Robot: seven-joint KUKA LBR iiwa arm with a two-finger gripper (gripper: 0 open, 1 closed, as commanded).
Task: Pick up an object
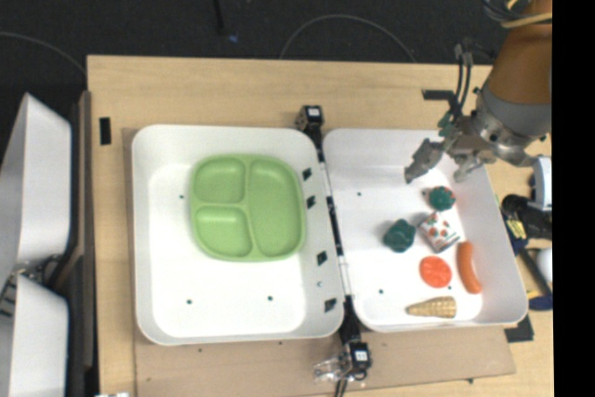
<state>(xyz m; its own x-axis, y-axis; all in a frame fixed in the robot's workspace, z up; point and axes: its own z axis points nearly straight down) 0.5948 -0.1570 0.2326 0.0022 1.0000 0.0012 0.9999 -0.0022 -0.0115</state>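
Fingers spread apart, gripping nothing, hang over the right bin just above the green ball.

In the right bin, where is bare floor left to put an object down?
The right bin is bare along its left half, between the middle divider and the dark green piece. Its lower right is crowded: orange ball, orange sausage, cone, white die. The end effector hangs over the upper right.
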